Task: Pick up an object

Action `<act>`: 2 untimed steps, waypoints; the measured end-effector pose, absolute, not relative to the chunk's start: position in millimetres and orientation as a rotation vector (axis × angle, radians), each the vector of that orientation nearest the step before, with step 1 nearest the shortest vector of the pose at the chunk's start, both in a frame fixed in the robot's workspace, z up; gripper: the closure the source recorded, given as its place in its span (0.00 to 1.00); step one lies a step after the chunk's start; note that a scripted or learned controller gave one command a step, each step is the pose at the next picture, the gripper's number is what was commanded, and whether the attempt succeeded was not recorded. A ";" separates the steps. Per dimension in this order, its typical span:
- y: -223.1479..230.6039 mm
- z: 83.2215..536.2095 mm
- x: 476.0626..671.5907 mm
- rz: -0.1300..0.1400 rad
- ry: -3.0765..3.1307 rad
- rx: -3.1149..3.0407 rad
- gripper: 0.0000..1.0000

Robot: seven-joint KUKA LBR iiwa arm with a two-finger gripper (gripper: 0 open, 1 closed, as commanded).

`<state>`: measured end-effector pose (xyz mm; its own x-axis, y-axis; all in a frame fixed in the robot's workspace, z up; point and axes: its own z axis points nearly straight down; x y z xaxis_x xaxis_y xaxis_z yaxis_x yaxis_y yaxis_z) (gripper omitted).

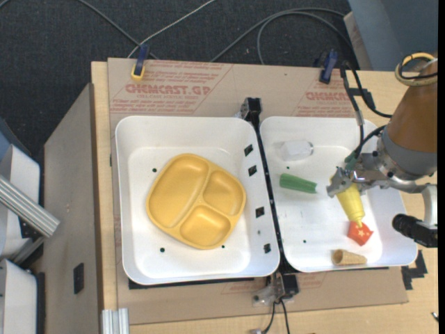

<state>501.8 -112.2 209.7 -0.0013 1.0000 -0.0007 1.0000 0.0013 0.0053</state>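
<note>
Tool (343, 184) above yellow bottle (352, 203) with red cap (360, 234), right bin (313, 252).

1. Yellow bottle with red cap (353, 211): lying in the right bin, cap toward the near rim, neck end under the end effector (342, 181).
2. Green cylinder (297, 184): lying flat, left of the bottle.
3. Clear cup (295, 149): toward the far wall.
4. Tan cone (348, 258): by the near rim.
5. Yellow divided plate (196, 200): flat in the left bin.

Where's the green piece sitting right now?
The green piece lies in the right bin, near its left-centre, just below a clear object and left of the gripper and the yellow bottle.
</note>
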 end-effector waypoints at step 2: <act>-66.8 260.8 528.8 0.003 2.225 2.215 1.00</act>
<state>528.8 -66.8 260.8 -0.0044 1.0000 0.0004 1.0000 0.0044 0.0027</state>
